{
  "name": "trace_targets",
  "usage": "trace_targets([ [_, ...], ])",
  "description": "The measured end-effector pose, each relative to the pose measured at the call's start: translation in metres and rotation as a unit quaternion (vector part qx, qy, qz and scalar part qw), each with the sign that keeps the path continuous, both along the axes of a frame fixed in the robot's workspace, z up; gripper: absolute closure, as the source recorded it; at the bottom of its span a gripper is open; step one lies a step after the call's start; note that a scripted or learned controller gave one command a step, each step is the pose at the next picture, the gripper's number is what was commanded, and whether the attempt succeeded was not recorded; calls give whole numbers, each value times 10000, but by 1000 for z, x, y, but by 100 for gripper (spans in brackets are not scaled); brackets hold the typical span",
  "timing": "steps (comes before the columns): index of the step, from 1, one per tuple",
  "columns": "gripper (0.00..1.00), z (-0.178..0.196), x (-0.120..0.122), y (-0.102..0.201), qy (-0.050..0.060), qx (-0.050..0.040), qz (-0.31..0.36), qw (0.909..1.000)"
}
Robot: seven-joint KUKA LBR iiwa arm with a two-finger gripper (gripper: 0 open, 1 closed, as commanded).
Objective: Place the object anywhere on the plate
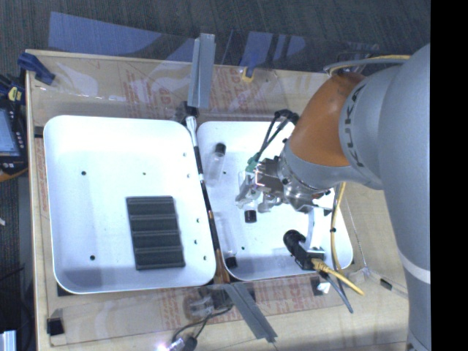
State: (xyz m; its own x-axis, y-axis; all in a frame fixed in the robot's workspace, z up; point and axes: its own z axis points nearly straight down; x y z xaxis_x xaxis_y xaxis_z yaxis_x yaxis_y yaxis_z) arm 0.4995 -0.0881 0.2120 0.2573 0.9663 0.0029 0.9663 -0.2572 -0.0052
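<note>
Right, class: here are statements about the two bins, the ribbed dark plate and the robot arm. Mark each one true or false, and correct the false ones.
1. The dark ribbed plate lies in the left bin. True.
2. The arm's gripper is over the left bin. False: it is over the right bin.
3. A small black object lies near the right bin's upper left corner. True.
4. A black object sits on the plate. False: the plate bears nothing.

Arm [380, 123]: dark capital letters run along the grey casing just beside the orange band, seen at a slant; partly legible, look like "KUKA". Bench [110, 86]: faint reddish printed marks across the board around the bins, too blurred to read.
</note>
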Motion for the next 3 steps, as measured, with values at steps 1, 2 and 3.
trace_targets([
  [1,100,-22,14,53,15,-21,-2615,9652],
  [2,100,-1,46,127,19,-27,-3635,9316],
  [3,100,-59,-25,230,23,-30,-1875,9823],
])
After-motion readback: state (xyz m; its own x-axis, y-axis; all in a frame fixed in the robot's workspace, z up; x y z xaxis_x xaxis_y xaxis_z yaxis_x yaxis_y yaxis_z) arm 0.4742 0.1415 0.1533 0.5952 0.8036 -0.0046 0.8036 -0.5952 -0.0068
